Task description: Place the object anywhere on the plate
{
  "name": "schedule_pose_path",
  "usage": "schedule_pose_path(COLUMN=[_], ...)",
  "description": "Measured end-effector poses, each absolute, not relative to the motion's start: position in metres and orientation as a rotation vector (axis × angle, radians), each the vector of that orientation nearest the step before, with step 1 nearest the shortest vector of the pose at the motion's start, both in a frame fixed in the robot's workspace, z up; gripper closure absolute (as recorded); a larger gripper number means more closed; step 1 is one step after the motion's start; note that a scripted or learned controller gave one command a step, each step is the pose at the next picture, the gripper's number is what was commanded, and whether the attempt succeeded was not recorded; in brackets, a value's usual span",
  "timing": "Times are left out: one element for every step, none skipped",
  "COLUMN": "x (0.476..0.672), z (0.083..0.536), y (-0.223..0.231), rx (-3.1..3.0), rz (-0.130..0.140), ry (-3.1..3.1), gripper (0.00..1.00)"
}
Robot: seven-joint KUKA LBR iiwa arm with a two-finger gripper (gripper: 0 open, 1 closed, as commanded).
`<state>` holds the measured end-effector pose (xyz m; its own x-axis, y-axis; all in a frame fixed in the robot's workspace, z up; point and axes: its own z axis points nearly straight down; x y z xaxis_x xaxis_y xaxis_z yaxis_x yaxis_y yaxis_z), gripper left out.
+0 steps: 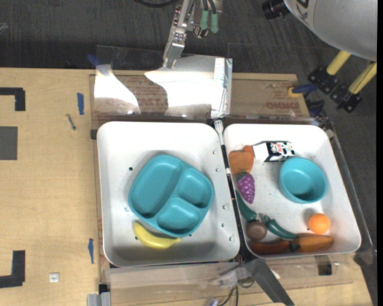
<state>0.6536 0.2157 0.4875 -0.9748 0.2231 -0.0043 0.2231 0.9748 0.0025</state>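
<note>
Nearest the camera, along the front wall of the left bin [114, 143], a yellow toy banana [152, 237] lies partly tucked under the near edge of the teal divided plate [172, 194]; only its curved lower part shows, its long axis running roughly left to right. The plate has three compartments and sits tilted in the middle of this bin, touching the banana.

In the right bin [341, 173], at the near wall, an orange carrot [305, 242] lies left to right, with a dark brown piece beside its left end that is hard to make out. Just behind it are a small brown round thing [257, 229], which I cannot name with certainty, and a teal curved handle-like item [276, 227], partly hidden. One orange ball [319, 223] sits near the right wall. Farther back are one purple bunch of grapes [246, 187], one teal bowl [303, 178], one orange block-shaped toy [242, 159], and one black-and-white carton [277, 149] at the far wall.

Beyond the bins on the bench [42, 179], shiny clear plastic sheeting glares and blurs what lies under it. At the top edge the gripper [192, 18] is cut off; whether its jaws are wide or narrow cannot be told.
</note>
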Motion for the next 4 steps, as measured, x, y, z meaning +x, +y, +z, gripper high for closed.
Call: schedule_pose_path(x=[0.624, 0.657, 0.667, 0.655], z=[0.488, 0.487, 0.487, 0.488], y=[0.226, 0.225, 0.19, 0.227], rx=[-0.654, -0.197, 0.713, -0.274], rz=[0.004, 0.006, 0.006, 0.005], ry=[3.065, 3.126, 3.051, 3.12], gripper=[1.0, 1.0, 1.0, 1.0])
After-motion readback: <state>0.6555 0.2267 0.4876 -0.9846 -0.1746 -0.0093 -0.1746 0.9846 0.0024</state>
